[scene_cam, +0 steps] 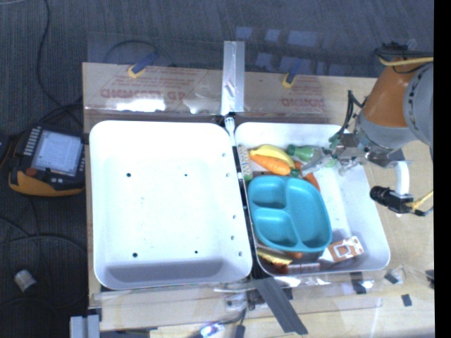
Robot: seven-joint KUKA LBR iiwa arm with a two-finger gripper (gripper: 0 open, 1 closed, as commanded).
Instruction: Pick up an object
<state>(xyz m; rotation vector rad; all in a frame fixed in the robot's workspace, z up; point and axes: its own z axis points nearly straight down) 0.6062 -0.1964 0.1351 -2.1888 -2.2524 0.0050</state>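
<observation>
So the arm (405, 104) comes in from the right and hangs over the top right corner of the right bin (366, 220), orange band showing just above the wrist. The gripper (337, 155) sits low near the bin's back edge, right beside the pile of stuff, but honestly I can't tell how the fingers stand, it's all a blur of metal and cables down there, and nothing visibly sits between them. The right bin is pretty packed: a blue divided tray (289, 213) takes up the middle, tilted a bit, with a banana (271, 151) and a carrot (271, 163) lying just above it against the left wall. A green thing (304, 151) is just right of the banana, close to the gripper, can't make out what it is. A small box (347, 248) with red and white print lies at the bottom right corner, touching the tray's lower edge, and some darker yellowish bits poke out from under the tray at the bottom. The left bin (165, 203) is on the same worktop (412, 245), touching the right one along the middle. A pendant (53, 159) with a lit screen lies on the floor off to the left.
</observation>
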